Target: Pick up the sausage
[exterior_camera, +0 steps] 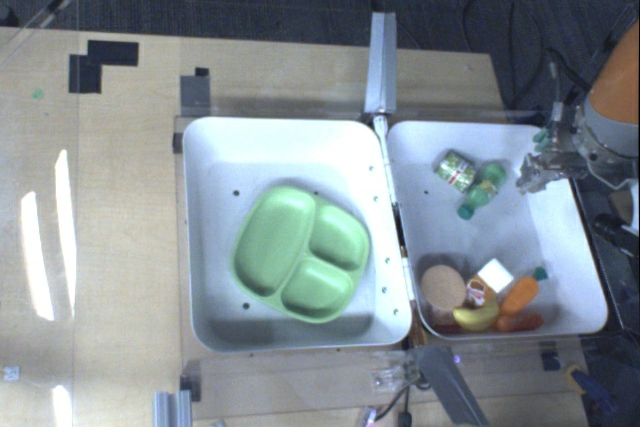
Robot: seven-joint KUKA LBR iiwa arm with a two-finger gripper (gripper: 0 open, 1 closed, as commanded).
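The pale wooden bench (110,245) spreads far to the left of the gripper and carries two shallow white bins side by side. The left bin (215,155), well to the gripper's left, holds a green divided plate (300,253) with three compartments, lying tilted across the bin floor. The right bin (565,250) sits directly under and below the gripper, its upper right rim just beneath the wrist. The grey arm (615,105), with its orange band showing at the frame's right edge, reaches in over that rim, and the gripper (538,173) hangs above the bin's upper right part; whether its fingers are spread or closed cannot be told from this angle, and nothing is seen between them. Just to the gripper's left lie a green bottle (480,192) and, beyond it, a small green-labelled can (457,170), the two touching or nearly so. Down near the bin's front wall, well below the gripper, a cluster of small things crowds together: a round brown bun-like piece (443,287), a yellow banana (477,317), a white block (494,275), an orange carrot (520,293), and the sausage (520,322), a reddish piece lying against the front wall just under the carrot and right of the banana.
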